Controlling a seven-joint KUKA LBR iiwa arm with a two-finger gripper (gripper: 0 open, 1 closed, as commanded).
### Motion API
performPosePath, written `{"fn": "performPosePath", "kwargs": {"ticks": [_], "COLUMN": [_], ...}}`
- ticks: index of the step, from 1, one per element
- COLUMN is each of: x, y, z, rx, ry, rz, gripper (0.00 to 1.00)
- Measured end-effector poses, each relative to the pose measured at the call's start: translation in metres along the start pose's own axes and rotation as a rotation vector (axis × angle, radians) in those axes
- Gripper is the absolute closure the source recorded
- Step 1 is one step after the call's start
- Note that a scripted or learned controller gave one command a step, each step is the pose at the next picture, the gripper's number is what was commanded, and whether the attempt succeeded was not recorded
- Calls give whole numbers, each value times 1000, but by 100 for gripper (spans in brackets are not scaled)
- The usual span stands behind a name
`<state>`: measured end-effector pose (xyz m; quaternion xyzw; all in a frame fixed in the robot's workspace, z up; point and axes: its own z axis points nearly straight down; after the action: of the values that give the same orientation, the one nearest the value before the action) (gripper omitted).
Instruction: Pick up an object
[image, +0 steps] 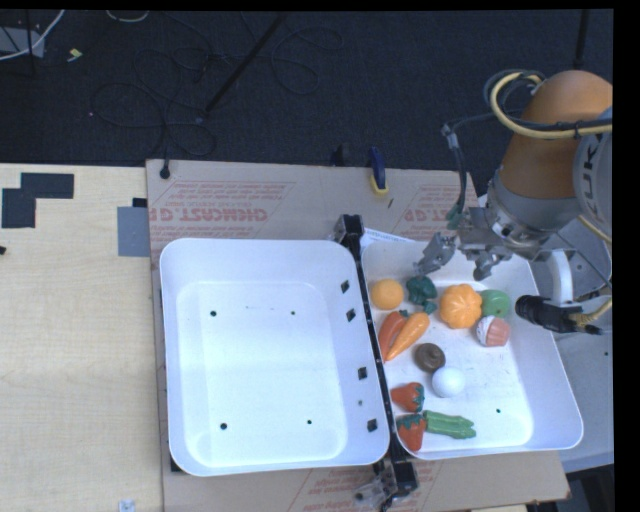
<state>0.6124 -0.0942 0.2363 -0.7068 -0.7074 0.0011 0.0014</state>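
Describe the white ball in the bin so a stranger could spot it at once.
Look in the right-hand bin, the one crowded with toy food. Below the brown ring near its middle lies the white ball. It is the only plain white, round piece; its neighbours are orange, red, green or brown.

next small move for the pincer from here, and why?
Probably lower the pincer straight down toward the orange pumpkin, which sits just below it in the right bin. The pincer hangs open above the bin's back edge with nothing between its fingers. The pumpkin is large and near, though the green object and the carrot crowd its left side.
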Motion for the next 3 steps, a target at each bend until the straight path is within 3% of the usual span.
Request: {"fn": "performPosePath", "kwargs": {"ticks": [1, 2, 3], "x": [-36, -75, -120], "y": [-31, 11, 28], "z": [139, 151, 134], "rx": [3, 26, 1], "ry": [3, 5, 0], "rz": [5, 4, 2], "gripper": [0, 0, 0]}}
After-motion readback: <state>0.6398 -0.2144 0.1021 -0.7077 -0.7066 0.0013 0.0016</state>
